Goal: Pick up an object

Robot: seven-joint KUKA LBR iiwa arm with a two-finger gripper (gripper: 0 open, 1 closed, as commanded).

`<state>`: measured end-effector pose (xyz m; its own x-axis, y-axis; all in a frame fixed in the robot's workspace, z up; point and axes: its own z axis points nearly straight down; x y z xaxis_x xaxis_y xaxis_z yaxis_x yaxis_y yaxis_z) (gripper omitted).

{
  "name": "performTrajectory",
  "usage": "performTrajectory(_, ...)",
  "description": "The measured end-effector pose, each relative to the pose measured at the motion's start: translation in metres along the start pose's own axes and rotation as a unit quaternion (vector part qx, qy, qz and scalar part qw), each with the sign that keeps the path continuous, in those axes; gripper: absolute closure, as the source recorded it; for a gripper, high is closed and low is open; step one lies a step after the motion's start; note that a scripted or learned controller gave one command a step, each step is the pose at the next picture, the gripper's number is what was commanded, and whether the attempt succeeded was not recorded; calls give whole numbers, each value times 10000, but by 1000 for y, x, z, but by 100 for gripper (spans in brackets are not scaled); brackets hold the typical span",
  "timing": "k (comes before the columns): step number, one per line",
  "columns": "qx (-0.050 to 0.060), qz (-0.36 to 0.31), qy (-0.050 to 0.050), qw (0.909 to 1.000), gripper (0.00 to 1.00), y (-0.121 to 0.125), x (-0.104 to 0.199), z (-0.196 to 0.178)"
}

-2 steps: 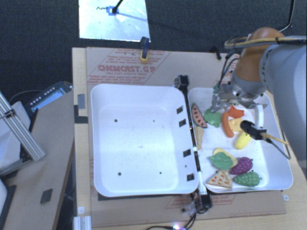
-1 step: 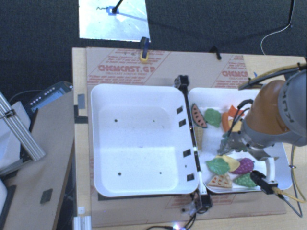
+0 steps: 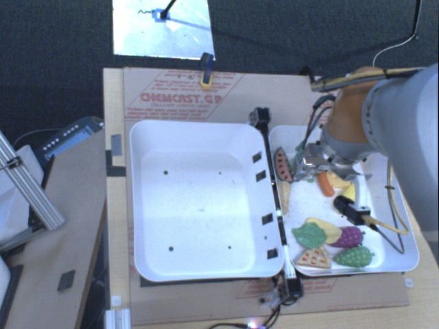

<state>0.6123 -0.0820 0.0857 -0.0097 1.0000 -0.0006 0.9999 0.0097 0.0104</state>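
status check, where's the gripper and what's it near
Gripper low in right bin, fingers not readable. Nothing seen held. Watermelon slice and carrot beside it. Other toy food clustered at near end; left bin alongside.

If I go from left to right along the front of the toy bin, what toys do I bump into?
Green leafy toy → waffle slice → purple grapes → green grapes.
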Motion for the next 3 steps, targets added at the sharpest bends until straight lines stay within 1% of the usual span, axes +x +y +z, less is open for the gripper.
performTrajectory(1,92,64,14,9999,100,-109,-13,1)
performTrajectory(2,28,20,1,10000,100,-64,-4,0)
performTrajectory(3,68,53,9,10000,100,-121,-4,1)
